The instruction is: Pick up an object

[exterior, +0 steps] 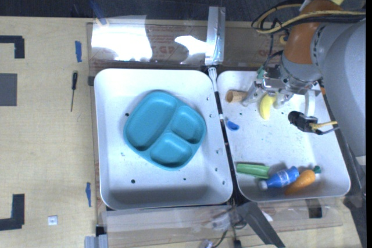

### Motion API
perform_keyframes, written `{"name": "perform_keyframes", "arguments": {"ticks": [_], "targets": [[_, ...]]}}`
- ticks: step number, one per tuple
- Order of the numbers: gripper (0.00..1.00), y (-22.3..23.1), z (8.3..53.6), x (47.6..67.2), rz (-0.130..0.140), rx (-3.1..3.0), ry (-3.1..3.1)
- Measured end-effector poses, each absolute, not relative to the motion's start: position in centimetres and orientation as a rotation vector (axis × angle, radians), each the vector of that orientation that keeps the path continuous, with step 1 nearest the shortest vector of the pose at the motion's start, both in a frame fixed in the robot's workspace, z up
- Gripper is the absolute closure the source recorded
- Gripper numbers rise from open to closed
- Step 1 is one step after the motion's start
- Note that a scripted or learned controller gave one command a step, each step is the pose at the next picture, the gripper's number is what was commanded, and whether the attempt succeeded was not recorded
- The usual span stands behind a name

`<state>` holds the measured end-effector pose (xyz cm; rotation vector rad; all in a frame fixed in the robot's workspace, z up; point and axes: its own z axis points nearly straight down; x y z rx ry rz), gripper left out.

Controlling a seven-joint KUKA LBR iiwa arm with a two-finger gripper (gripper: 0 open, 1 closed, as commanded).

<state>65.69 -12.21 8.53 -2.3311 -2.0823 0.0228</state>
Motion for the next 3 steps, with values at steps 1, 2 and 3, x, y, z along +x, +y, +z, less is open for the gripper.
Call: {"name": "perform_keyframes", "arguments": {"ticks": [1, 2, 3], "targets": [[0.0, -12.2, 8.5, 65.7, 0.023, -2.332, -2.082], [1.0, -12.2, 9.4, 65.7, 0.027, -2.332, -2.078], [1.0, -16.6, 13.3, 63.6, 0.001, -2.369, -2.064]]}}
